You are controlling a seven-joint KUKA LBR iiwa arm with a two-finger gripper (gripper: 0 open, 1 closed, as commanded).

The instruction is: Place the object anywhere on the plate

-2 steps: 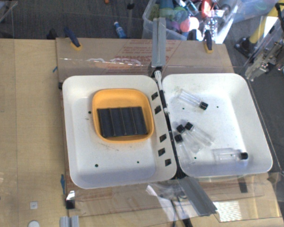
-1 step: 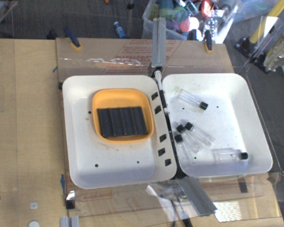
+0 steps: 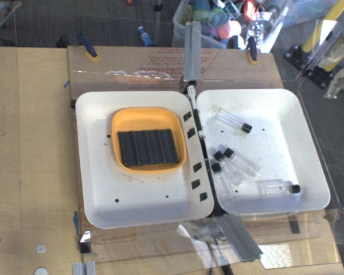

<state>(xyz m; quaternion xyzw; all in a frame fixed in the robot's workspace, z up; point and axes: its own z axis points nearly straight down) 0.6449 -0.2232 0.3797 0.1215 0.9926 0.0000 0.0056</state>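
An orange plate [image 3: 124, 122] sits in the left white bin [image 3: 94, 159], and a dark ribbed rectangular block [image 3: 148, 148] lies flat on it. In the right white bin [image 3: 301, 130] lie several clear plastic tubes with black caps: one [image 3: 232, 121] near the back, two [image 3: 232, 164] close together by the bin's left side, and one [image 3: 278, 188] at the front right.
A grey divider bar [image 3: 191, 59] runs back from between the two bins. Behind the bench stands a clear tub [image 3: 235, 10] full of colourful toys. Brown cardboard [image 3: 126, 65] lies under the bins, and the wooden bench top [image 3: 28, 153] stretches to the left.
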